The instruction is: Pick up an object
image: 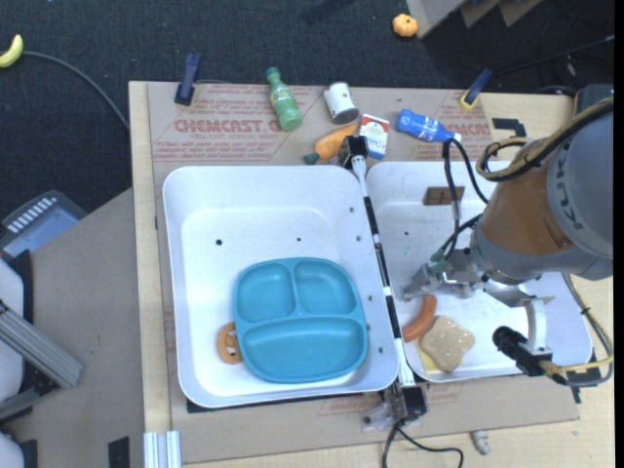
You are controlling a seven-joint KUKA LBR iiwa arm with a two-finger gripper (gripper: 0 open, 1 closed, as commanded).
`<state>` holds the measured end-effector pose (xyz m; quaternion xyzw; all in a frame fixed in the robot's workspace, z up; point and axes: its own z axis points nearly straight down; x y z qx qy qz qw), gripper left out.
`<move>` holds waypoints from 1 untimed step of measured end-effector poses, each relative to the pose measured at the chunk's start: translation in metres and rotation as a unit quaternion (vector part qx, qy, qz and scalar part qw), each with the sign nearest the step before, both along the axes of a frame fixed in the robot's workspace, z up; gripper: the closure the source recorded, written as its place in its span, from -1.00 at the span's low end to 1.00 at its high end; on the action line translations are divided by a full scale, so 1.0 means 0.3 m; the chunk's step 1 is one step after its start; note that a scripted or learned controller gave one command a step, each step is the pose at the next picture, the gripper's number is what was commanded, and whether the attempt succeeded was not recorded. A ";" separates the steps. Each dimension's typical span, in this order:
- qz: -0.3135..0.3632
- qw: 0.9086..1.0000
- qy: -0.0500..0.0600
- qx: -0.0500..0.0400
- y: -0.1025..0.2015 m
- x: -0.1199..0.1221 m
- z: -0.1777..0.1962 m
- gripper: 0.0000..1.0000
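In the right bin (pixel 409 188) a red-orange sausage (pixel 420 318) lies near the front left corner, with a tan slice of bread (pixel 446 344) just in front of it. My gripper (pixel 430 279) hangs low over the bin, right behind the sausage and slightly left of it. The arm's grey and orange body covers most of the bin's right half. In the left bin (pixel 195 203) sits a blue divided plate (pixel 297 318), and a small brown pretzel (pixel 229 344) peeks out at its left edge.
Behind the bins on the board lie a green bottle (pixel 284 100), a white can (pixel 339 100), an orange carrot-like toy (pixel 333 142), a small carton (pixel 372 135) and a blue bottle (pixel 421 125). A brown tile (pixel 444 196) lies at the right bin's back. Cables hang by the arm.
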<state>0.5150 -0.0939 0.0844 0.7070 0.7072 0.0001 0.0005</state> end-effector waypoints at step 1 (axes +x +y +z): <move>0.000 1.000 -0.001 0.000 0.000 0.000 0.032 1.00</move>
